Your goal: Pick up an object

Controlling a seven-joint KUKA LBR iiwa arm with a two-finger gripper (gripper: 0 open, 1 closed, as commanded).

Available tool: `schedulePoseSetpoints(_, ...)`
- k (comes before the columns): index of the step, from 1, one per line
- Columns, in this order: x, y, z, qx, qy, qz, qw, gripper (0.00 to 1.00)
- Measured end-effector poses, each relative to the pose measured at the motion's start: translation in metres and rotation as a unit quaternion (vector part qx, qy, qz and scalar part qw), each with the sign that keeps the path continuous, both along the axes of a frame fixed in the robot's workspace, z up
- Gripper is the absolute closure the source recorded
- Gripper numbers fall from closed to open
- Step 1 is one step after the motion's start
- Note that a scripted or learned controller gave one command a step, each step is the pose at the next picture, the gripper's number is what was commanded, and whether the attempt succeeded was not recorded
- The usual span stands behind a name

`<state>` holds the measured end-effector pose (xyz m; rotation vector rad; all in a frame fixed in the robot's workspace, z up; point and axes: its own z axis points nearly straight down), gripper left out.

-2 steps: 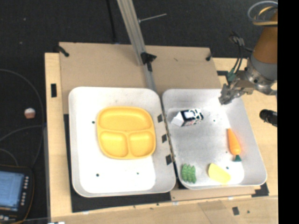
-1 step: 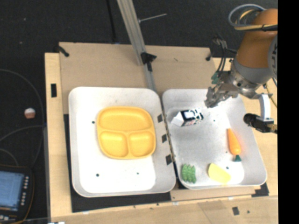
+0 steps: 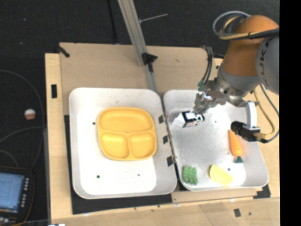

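Green toy and a yellow lemon-shaped piece sit along the bottom edge of the right bin, low in the frame. An orange carrot lies near that bin's right side. In the left bin rests a yellow tray with three sections. The pincer hangs over the upper part of the right bin, just above a small black and white thing; I cannot tell how it is set. Both bins sit on the desk.
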<state>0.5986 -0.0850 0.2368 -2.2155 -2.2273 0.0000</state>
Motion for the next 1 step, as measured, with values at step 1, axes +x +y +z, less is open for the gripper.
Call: schedulePoseSetpoints(1, -0.0163, 0.0550, 0.0100, 0.0010, -0.001, 0.001, 1.0000, 1.00)
